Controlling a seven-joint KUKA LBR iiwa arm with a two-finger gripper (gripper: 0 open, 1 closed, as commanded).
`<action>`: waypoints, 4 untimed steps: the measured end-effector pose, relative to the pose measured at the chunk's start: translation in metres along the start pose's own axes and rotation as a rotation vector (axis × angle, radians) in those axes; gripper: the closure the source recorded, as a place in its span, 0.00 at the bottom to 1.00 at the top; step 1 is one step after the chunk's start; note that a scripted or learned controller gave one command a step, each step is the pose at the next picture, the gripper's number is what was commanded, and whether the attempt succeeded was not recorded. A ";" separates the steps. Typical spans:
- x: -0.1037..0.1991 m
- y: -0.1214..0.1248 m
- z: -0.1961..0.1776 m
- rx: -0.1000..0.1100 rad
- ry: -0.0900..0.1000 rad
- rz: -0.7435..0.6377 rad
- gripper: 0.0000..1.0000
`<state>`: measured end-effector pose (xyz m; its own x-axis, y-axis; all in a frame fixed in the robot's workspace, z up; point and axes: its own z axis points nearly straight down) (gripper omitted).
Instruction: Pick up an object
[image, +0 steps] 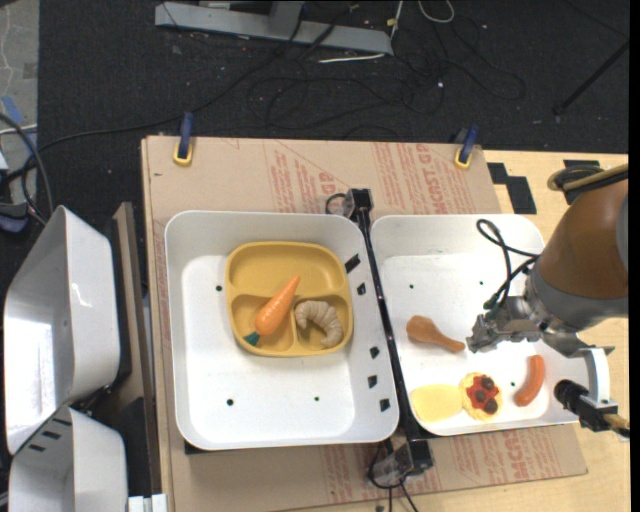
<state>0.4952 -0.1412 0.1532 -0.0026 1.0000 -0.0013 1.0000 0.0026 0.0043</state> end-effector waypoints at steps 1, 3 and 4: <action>-0.003 0.001 -0.063 -0.001 0.000 0.000 1.00; 0.045 0.033 -0.101 0.003 0.001 -0.006 1.00; 0.084 0.055 -0.091 0.003 0.001 -0.005 1.00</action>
<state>0.5491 -0.0566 0.2443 -0.0074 1.0000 0.0000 1.0000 0.0074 0.0011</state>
